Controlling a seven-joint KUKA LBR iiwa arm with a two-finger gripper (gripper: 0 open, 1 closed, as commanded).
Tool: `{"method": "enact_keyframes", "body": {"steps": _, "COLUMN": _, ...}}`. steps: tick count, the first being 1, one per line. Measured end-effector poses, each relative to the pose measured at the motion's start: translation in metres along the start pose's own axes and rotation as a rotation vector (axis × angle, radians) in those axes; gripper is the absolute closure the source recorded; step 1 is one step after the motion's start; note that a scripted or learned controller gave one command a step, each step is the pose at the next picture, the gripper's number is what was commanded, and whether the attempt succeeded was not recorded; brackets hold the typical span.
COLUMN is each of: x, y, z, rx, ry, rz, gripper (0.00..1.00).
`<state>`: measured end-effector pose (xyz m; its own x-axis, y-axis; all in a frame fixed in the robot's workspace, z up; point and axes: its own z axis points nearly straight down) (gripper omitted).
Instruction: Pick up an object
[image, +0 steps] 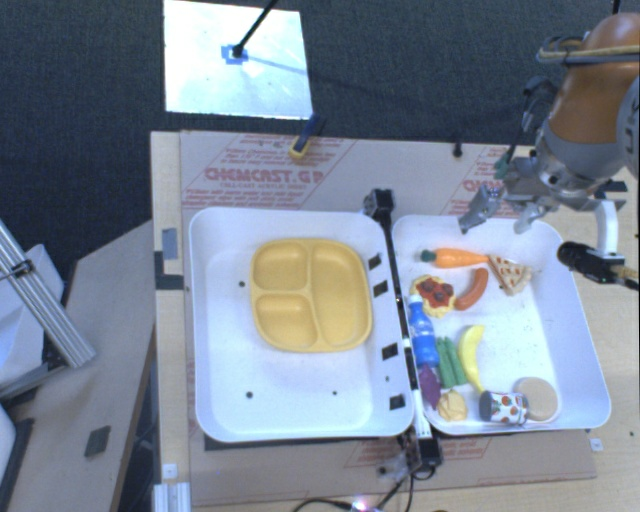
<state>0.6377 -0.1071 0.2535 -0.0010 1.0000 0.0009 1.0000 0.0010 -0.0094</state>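
Hovering above the far edge of the right shallow white bin (585, 350), the gripper (508, 208) has its fingers spread with nothing between them. Nothing is picked yet; the nearest candidate, a slim orange toy carrot (455, 257), lies in that bin below.

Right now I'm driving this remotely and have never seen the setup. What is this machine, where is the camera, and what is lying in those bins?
You are looking down at a slant from one fixed camera above a bench. The grey and orange machine at the right is a robot arm; its gripper hovers above the far edge of the right bin, with nothing between its fingers. The left bin holds a yellow divided plate. The right bin holds toy food: a carrot, a sausage, a pizza slice, a banana, a blue bottle and some smaller pieces.
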Motion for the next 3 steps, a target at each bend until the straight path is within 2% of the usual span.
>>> {"method": "enact_keyframes", "body": {"steps": 1, "x": 0.000, "y": 0.002, "z": -0.007, "rx": -0.011, "ry": -0.001, "rz": -0.002, "gripper": 0.00}}
{"method": "enact_keyframes", "body": {"steps": 3, "x": -0.012, "y": 0.006, "z": 0.103, "rx": -0.008, "ry": -0.001, "rz": 0.001, "gripper": 0.00}}
